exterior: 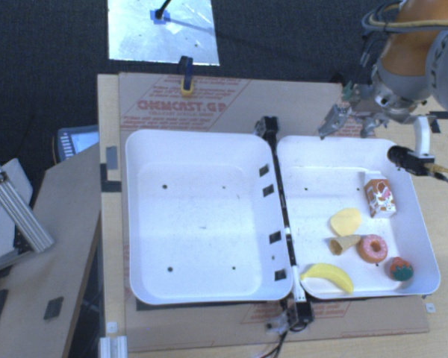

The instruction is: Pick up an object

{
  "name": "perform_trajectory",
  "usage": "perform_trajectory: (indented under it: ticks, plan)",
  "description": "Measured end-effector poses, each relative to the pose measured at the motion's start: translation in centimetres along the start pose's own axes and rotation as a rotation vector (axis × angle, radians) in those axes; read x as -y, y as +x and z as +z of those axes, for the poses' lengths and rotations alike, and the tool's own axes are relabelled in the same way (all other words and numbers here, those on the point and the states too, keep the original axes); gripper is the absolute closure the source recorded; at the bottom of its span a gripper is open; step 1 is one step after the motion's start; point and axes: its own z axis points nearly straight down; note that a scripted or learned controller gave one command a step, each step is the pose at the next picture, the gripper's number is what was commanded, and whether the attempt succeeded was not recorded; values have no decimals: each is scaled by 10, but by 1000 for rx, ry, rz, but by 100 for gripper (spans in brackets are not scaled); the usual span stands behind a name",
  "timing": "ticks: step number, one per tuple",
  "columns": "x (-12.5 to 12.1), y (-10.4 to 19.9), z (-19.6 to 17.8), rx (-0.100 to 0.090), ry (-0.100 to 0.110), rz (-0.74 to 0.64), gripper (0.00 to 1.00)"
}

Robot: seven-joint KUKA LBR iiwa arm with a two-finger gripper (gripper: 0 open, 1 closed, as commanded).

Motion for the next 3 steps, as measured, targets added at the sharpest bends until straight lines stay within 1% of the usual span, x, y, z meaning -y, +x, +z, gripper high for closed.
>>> perform_trajectory:
  ticks: [1, 2, 3]
  plan:
    - [5, 18, 105, -2, 14, 1, 0]
    - [-1, 41, -12, 0, -2, 0, 0]
    - [10, 19, 113, 0, 18, 9, 0]
